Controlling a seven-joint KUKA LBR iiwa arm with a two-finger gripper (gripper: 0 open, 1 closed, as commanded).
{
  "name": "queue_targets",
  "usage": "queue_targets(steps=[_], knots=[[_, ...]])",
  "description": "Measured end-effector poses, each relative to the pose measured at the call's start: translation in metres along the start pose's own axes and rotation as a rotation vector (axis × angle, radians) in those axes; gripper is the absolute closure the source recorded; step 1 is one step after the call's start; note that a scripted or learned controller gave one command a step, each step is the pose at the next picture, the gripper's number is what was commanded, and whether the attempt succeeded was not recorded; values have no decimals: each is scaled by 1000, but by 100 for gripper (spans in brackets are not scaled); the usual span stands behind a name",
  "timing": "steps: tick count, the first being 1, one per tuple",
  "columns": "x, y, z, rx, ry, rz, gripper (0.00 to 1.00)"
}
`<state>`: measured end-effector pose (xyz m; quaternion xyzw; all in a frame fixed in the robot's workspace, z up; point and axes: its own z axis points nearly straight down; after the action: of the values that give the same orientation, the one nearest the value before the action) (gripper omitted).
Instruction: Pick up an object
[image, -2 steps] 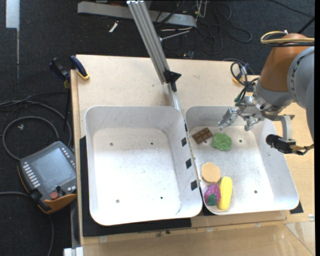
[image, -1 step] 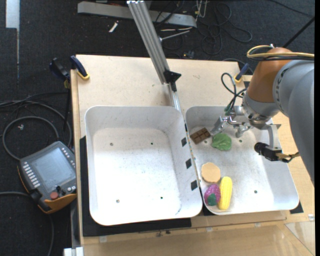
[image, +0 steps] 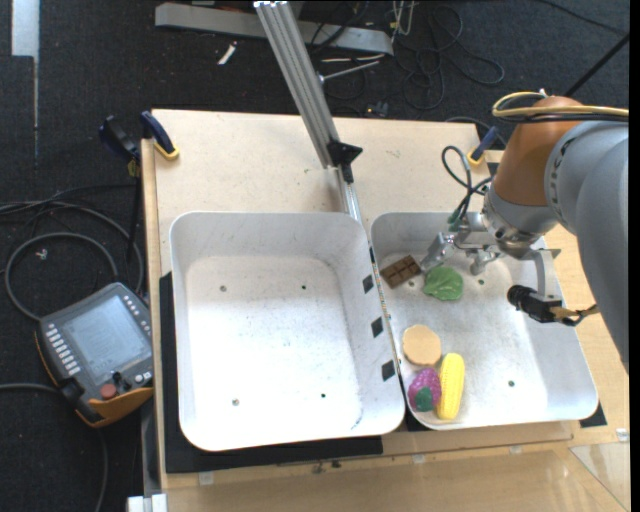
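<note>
Reaching in from the right, the grey arm had its gripper hanging over the far end of the right bin, right above a green leafy thing. Fingers looked spread fairly wide, with nothing between them, so no grab yet as far as I could see.

The left bin was just bare white floor, so everything worth picking sat on the right. Going down in size: the yellow corn at the near end, the tan round piece just beyond it, the pink and green thing touching the corn's left side, and a brown chocolate bar on the far left, close to the wall.

My guess was the green one was the target, being nearest the fingers. To do it well I'd have centered over it before dropping, since it looked soft and low and could easily squish out sideways.

The chocolate sat near enough that a sloppy descent might've clipped it. The bin wall and the black clips along the divider were well apart from it, so no real worry there.
</note>
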<state>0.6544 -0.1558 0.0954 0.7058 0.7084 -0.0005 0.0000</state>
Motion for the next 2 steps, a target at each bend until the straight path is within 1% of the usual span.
queue_targets(steps=[1,2], knots=[[0,1,-11,-3,-1,-1,100],[-2,6,-75,-8,-1,1,100]])
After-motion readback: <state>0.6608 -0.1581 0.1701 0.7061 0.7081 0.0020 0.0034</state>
